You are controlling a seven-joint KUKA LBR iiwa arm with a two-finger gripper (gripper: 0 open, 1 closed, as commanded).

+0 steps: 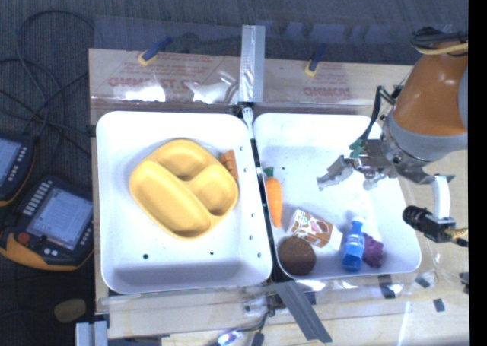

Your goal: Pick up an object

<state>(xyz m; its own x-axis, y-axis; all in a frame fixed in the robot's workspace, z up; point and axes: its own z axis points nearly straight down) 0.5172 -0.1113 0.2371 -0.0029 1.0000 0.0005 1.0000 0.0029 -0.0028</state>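
My gripper (351,178) hangs over the middle of the right bin (304,139), its fingers spread open with nothing between them. Below it, along the bin's front, lie a white and brown snack packet (313,229), a brown round object (297,255), a blue bottle (352,246) and a purple object (373,249). An orange carrot (272,196) rests against the bin's left wall. In the left bin (122,261) sits a big yellow lumpy object (183,185), with a small orange piece (228,161) at its right side.
The divider (256,185) between the two bins runs just left of the carrot. Handheld controllers and cables (46,215) lie off the bench at the far left. A metal post (252,63) stands behind the bins.
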